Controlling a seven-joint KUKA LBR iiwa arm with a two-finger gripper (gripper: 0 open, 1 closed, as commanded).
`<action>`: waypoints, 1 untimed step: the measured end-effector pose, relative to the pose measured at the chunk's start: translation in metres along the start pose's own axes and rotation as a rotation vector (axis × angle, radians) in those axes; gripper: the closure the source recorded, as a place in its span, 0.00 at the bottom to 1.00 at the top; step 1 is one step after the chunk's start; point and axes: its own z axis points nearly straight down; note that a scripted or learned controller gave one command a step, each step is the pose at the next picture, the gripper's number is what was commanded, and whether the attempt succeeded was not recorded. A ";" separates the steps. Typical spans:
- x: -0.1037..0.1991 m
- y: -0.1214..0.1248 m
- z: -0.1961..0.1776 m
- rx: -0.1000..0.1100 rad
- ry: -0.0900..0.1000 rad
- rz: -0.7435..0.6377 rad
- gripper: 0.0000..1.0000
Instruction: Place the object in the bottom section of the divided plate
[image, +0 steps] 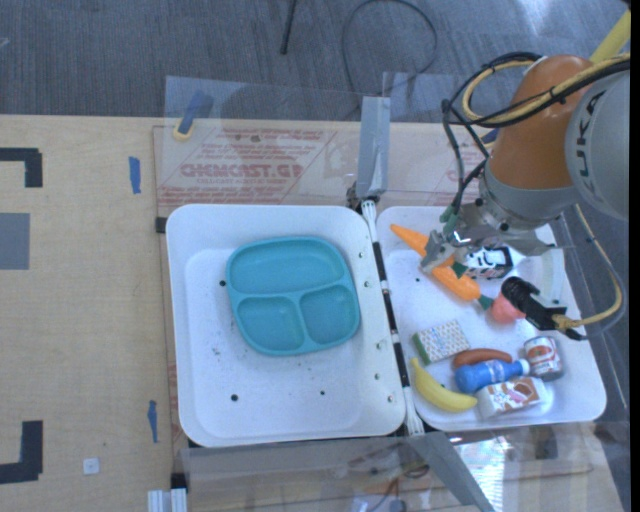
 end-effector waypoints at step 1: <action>0.048 0.016 0.022 0.002 0.002 -0.191 1.00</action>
